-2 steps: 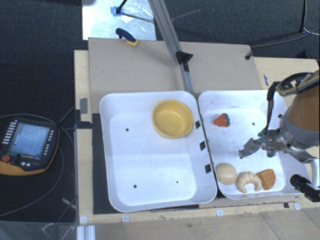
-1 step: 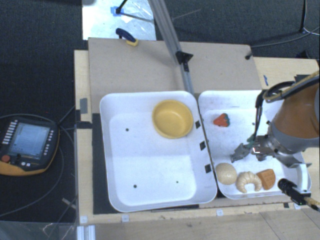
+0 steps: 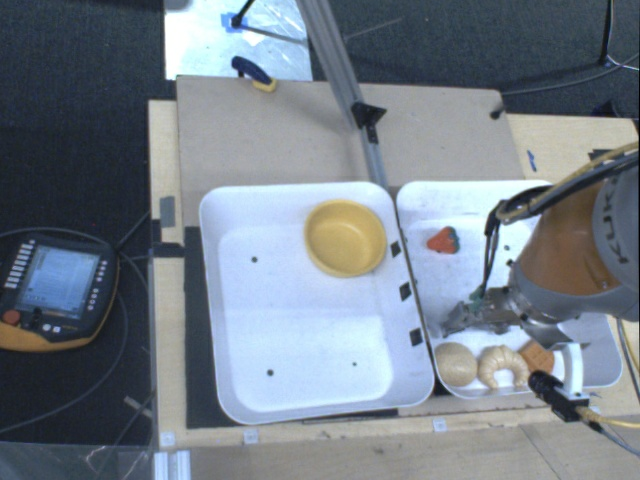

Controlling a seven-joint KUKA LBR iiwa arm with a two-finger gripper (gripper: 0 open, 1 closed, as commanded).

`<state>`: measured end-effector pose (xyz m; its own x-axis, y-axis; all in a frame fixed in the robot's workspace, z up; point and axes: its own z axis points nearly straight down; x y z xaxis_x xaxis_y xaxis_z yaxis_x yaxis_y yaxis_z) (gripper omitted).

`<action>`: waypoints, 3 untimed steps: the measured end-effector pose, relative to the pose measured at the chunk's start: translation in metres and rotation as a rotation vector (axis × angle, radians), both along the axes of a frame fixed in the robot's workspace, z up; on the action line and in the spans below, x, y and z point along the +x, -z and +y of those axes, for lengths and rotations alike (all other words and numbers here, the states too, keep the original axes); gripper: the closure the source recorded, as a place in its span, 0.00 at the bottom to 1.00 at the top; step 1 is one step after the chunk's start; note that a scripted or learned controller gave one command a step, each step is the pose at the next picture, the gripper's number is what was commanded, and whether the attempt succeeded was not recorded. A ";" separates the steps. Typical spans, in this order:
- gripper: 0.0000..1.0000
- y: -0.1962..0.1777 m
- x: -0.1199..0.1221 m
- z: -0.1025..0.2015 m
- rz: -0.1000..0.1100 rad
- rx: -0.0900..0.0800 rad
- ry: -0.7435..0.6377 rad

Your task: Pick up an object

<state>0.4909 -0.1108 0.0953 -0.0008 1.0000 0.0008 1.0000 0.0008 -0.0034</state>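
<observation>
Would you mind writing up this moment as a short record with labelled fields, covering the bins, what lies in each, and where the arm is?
left bin: holds a yellow bowl, upright, near its upper right corner
right bin: holds a red strawberry-like item toward the top, a pale round item and a croissant-shaped item along the near edge, plus an orange item partly hidden by the arm
arm: reaches in from the right, over the right bin
gripper: low above the pale round item, nothing seen between its fingers
</observation>
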 end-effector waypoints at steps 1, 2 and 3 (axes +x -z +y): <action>1.00 -0.012 0.001 -0.001 -0.005 -0.001 0.001; 1.00 -0.060 0.008 0.006 -0.008 -0.001 -0.001; 1.00 -0.112 0.010 0.006 -0.009 -0.001 0.000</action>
<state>0.5005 -0.1046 0.2074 -0.0010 1.0000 -0.0005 1.0000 0.0010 0.0054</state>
